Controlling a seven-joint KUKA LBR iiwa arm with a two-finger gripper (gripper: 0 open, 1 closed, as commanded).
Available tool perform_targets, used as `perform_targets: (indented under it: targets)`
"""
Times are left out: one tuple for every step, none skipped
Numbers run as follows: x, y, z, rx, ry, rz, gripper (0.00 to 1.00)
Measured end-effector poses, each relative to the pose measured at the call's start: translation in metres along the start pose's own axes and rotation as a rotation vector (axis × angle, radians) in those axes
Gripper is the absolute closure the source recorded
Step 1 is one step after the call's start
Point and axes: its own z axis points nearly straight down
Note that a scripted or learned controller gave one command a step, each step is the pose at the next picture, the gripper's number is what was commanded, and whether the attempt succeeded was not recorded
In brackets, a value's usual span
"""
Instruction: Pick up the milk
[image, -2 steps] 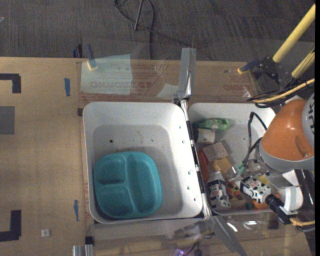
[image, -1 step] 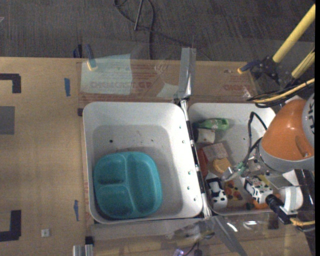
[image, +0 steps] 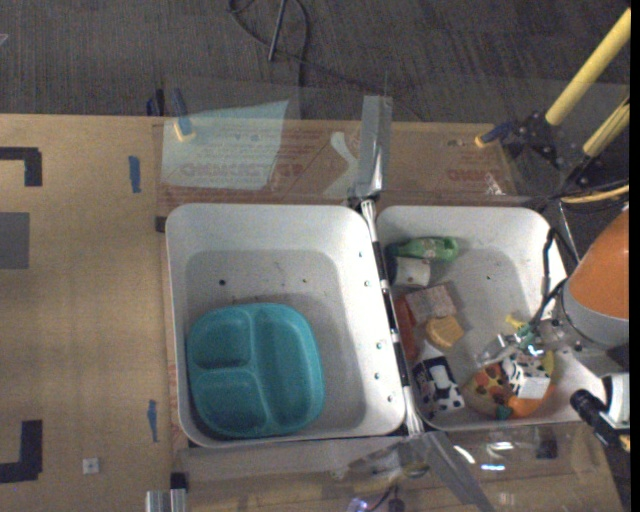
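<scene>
1. Right now the milk carton (image: 438, 385), black-and-white cow-patterned, lies in the right bin (image: 470, 222), at its front left corner, close against the wall it shares with the left bin.
2. From my feed the gripper (image: 515, 358) sits low over the front right part of the same bin, to the right of the milk and apart from it; a small yellow piece and clutter lie between them.
3. I cannot tell how the hand stands, as its metal parts blur into the objects under it, and I see nothing I could call held.
4. Directly beneath the gripper is an orange round item (image: 500, 395) with white and dark pieces on it; whether the gripper touches it I cannot tell.
5. Behind the milk lie a yellow block (image: 445, 331), a tan sponge-like square (image: 432, 300), a white cup (image: 411, 270) and a green bottle (image: 425, 247) on its side; an orange strip (image: 405, 322) runs along the shared wall.
6. Across in the left bin (image: 262, 225) rests a teal divided plate (image: 256, 369), toward the front.
7. On the bench behind the bins a clear sheet (image: 232, 145) covers red printing on the board, too blurred for me to read; I can read no label on the milk either.
8. Blue tape bits (image: 134, 172) mark the wooden bench (image: 80, 300).
</scene>
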Motion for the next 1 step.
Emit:
perform_targets:
  targets:
    - [-0.0013, 0.0023, -0.0109, -0.008, -0.006, 0.002, 1.00]
